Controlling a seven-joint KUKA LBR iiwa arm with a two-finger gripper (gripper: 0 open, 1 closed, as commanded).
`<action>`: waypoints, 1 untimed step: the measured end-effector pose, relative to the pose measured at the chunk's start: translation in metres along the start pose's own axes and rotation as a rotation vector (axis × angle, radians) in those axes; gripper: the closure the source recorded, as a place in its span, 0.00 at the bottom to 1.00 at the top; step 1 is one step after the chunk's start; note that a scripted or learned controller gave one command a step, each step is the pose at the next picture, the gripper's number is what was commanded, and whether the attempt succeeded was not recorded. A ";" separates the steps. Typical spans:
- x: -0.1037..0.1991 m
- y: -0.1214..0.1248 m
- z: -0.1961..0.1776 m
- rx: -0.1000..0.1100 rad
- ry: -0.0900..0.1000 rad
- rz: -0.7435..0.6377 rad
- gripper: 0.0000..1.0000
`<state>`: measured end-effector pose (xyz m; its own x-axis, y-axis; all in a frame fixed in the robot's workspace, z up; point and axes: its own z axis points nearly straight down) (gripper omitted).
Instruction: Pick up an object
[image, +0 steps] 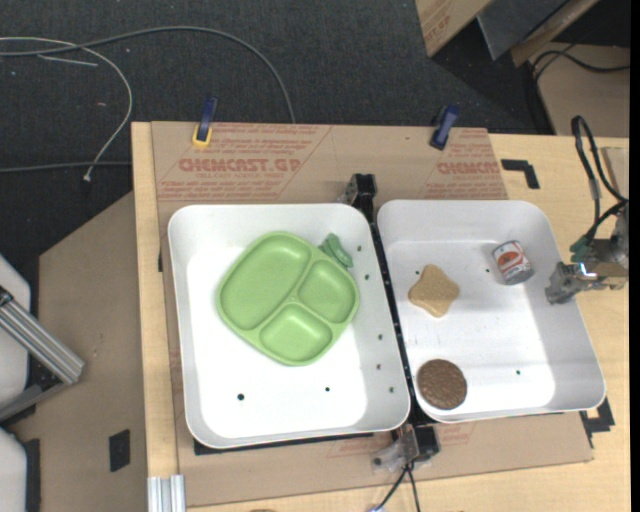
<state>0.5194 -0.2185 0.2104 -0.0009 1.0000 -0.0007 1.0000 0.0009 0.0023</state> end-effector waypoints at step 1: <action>0.058 0.006 -0.005 0.003 0.005 -0.006 1.00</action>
<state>0.5257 -0.1603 0.2149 -0.0066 1.0000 0.0039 1.0000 0.0067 -0.0006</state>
